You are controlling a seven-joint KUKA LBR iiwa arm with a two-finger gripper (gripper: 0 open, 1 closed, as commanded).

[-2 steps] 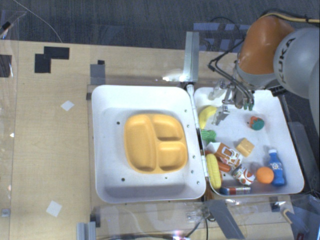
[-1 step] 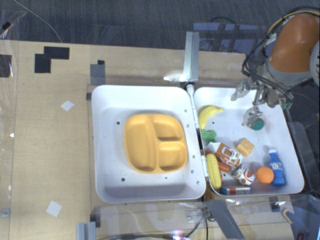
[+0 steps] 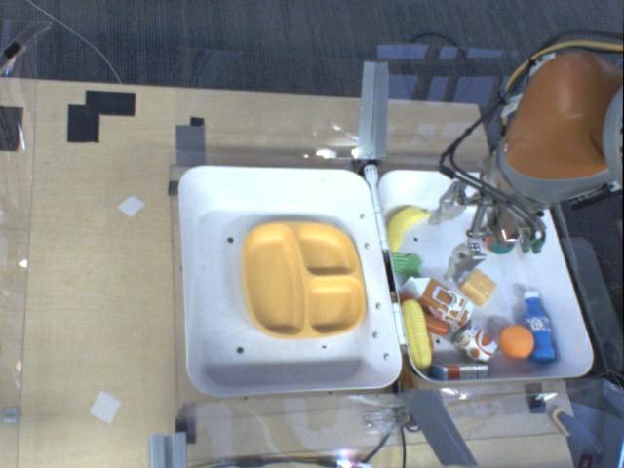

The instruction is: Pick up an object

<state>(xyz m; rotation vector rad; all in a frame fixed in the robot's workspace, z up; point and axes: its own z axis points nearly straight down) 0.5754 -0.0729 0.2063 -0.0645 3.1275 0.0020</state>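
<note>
The two-finger gripper [image 3: 475, 247] is seen lowered into the right-hand shallow white bin [image 3: 575, 354], beneath the grey arm's orange wrist band [image 3: 551, 115]. Whether it is clenched or released cannot be told from this slanted view, and nothing can be made out in its grasp.

The candidate objects are heaped in that same bin, presumably so that any one of them may be taken. Just beside the gripper, toward the near rim, a tan block-shaped toy [image 3: 478, 287] is lying; it is judged the likeliest target, being closest to the tool. Away from the arm's side, a yellow banana-shaped toy [image 3: 405, 224] is resting against the bin wall, with a small green plastic piece [image 3: 406, 264] below it. Farther toward the near rim are found an orange-and-white printed carton [image 3: 444, 305], a yellow corn-cob toy [image 3: 416, 328], an orange ball-shaped fruit [image 3: 517, 341] and a blue bottle with a white cap [image 3: 537, 327].

Well apart, beyond the dividing wall, a yellow three-compartment plastic tray [image 3: 302, 279] is set in the left-hand white bin [image 3: 210, 359], seemingly kept out of the picking area.

The pick is judged not yet done. A clean closure is made uncertain by the crowding, since neighbours could be nudged.
</note>
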